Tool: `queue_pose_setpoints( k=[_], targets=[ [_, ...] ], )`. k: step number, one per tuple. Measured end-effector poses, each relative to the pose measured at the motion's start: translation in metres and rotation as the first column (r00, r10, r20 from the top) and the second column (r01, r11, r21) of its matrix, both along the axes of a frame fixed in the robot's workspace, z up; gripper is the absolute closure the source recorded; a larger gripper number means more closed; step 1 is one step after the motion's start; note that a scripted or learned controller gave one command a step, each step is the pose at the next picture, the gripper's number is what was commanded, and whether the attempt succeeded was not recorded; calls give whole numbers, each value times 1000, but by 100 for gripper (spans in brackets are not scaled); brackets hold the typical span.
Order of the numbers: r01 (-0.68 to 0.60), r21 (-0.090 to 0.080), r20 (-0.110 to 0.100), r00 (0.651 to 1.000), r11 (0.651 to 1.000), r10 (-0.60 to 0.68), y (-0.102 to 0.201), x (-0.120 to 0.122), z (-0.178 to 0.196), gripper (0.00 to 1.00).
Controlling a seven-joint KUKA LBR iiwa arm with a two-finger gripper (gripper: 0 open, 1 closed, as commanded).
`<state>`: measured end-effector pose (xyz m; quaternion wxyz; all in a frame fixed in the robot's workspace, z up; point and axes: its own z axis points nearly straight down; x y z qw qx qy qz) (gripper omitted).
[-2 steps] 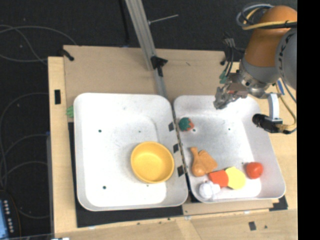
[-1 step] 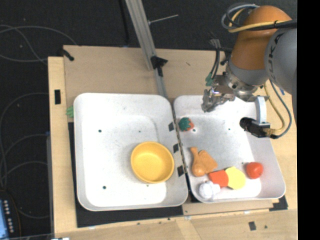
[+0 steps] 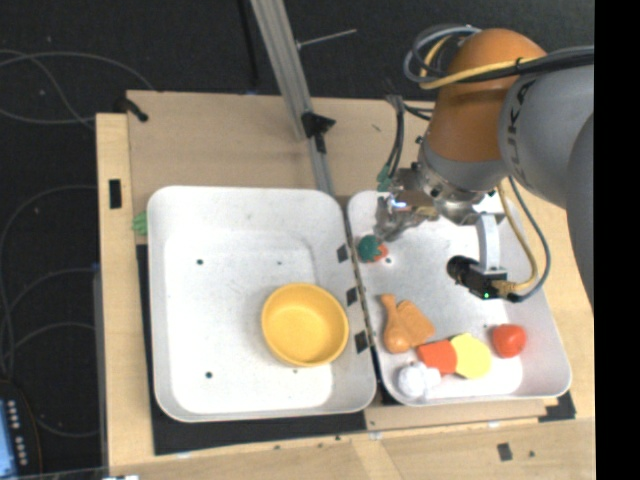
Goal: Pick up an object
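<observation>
My gripper (image 3: 388, 224) hangs over the far-left part of the right bin (image 3: 540, 313), under the grey and orange wrist. Just below and left of its tip lies a small green and red object (image 3: 372, 250), close to the bin's left wall. I cannot tell whether the gripper touches it. Along the near edge of the same bin lie an orange drumstick-shaped piece (image 3: 402, 324), an orange-red block (image 3: 437, 355), a yellow piece (image 3: 472, 357), a red round piece (image 3: 509, 340) and a white piece (image 3: 413, 379).
A yellow bowl (image 3: 304, 324) stands in the left bin (image 3: 200, 228), near its right wall. A slanted metal rail (image 3: 290, 68) rises behind the bins. A black cable fitting (image 3: 472, 273) hangs from the arm over the right bin.
</observation>
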<state>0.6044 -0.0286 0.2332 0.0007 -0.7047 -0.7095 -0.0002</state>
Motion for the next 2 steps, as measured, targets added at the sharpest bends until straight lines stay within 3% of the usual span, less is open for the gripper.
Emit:
queue_pose_setpoints(
  k=[2],
  targets=[
    [-1,1,2,1000,1000,1,89,-29,3,100]
  ],
)
